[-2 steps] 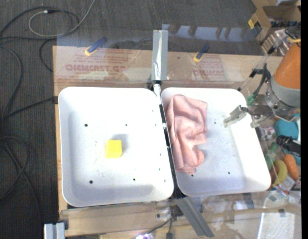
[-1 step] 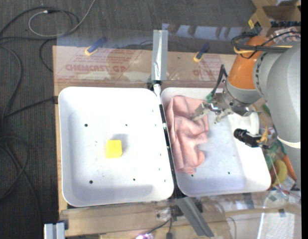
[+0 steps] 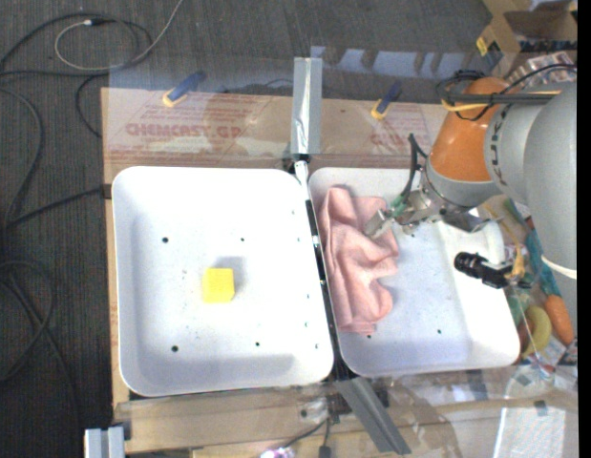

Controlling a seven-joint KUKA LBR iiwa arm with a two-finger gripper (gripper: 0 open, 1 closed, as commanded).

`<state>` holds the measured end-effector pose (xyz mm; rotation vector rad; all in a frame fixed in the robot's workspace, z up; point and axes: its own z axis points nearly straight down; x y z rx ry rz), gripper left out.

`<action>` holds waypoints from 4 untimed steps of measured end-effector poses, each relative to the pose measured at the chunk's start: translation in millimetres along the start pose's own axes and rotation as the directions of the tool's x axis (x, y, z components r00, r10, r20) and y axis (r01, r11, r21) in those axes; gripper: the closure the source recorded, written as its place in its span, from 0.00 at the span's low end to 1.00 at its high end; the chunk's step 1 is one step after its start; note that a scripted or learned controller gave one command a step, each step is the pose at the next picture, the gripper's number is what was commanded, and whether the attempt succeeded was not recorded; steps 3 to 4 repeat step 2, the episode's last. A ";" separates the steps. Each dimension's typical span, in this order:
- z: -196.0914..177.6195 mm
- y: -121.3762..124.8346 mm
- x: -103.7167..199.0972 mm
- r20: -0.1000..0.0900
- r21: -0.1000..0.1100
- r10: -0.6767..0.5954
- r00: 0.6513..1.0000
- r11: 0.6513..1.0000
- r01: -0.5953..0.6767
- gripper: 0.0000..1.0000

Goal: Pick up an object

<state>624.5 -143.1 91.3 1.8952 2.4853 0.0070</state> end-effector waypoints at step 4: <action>-91.4 62.2 53.4 -0.011 0.012 -0.125 0.992 0.992 0.125 1.00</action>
